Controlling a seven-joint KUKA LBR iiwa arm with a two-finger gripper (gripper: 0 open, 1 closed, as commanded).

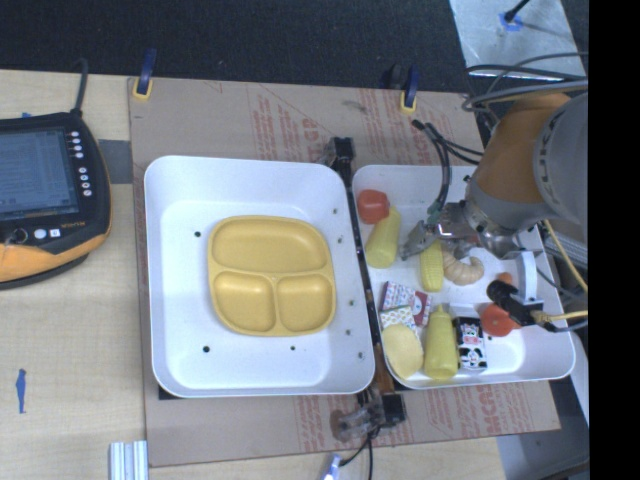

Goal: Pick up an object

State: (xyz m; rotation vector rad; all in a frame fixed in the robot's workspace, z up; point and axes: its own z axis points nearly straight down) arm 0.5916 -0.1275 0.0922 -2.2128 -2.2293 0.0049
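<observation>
the arm reaches into the right bin [560, 368] from the counter's right edge, and the hand [428, 236] sits low over the toys near the bin's middle, its dark fingers spread wide and nothing between them. this looks like the approach step of the pick: the hand is positioned over a target but has not closed. just below its tips lies a small corn cob [431, 268], touching a beige shell-like pastry toy [463, 270] on its right; the corn seems the likeliest thing to be taken. the next move calls for lowering so the fingers straddle the cob across its narrow width, then closing without catching the pastry.

the right bin is crowded. a red tomato-like piece [373, 205] lies toward its far left corner, a yellow bottle-shaped toy [382, 243] just beneath it. near the front edge sit a patterned carton [401, 305], a pale lemon [402, 349], a yellow squeeze bottle [440, 343], and a cow-print box [470, 343]. the left bin [170, 268] holds a yellow divided plate [272, 274] at its centre.
</observation>
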